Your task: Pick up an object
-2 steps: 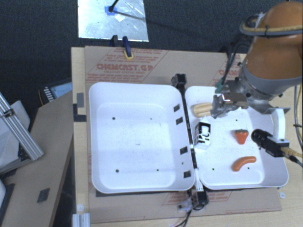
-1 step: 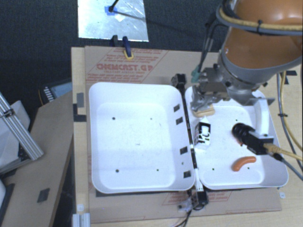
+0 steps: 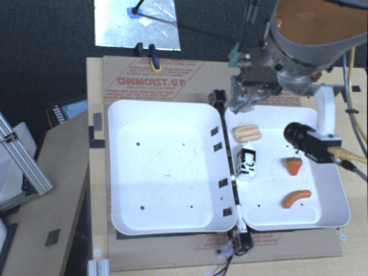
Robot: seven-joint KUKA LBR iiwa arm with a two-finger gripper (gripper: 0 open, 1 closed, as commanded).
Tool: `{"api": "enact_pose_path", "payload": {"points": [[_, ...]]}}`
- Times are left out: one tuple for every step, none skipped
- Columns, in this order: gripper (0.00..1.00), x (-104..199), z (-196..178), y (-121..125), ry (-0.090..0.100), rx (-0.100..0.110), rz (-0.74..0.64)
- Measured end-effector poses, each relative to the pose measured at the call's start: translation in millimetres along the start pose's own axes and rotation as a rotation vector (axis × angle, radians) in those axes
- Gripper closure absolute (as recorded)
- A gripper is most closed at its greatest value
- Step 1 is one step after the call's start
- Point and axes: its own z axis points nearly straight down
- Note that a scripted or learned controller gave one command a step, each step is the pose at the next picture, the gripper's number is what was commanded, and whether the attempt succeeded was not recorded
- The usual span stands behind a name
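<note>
The right bin (image 3: 328,211) holds several small objects. A tan bread-like piece (image 3: 246,133) lies near its back left corner. Just in front of it sits a black and white block (image 3: 248,163), close to the divider. A red strawberry-like piece (image 3: 294,165) and an orange sausage shape (image 3: 296,198) lie further right. My gripper (image 3: 246,100) hangs over the back left edge of this bin, a little behind and above the tan piece, with nothing seen in it.
The left bin (image 3: 121,211) adjoins the right bin along a black clipped divider (image 3: 229,165). A black cylinder on a white bracket (image 3: 305,139) juts over the right bin. Cables (image 3: 356,114) hang at the right. Cardboard (image 3: 155,79) lies under both bins.
</note>
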Motion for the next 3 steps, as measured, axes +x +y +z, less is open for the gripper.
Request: {"api": "enact_pose_path", "payload": {"points": [[1.0, 47, -34, 0, -0.001, 0.006, -0.001], [0.0, 44, -33, 0, -0.003, 0.009, 0.003], [0.0, 99, -9, 0, -0.004, 0.012, -0.001]]}}
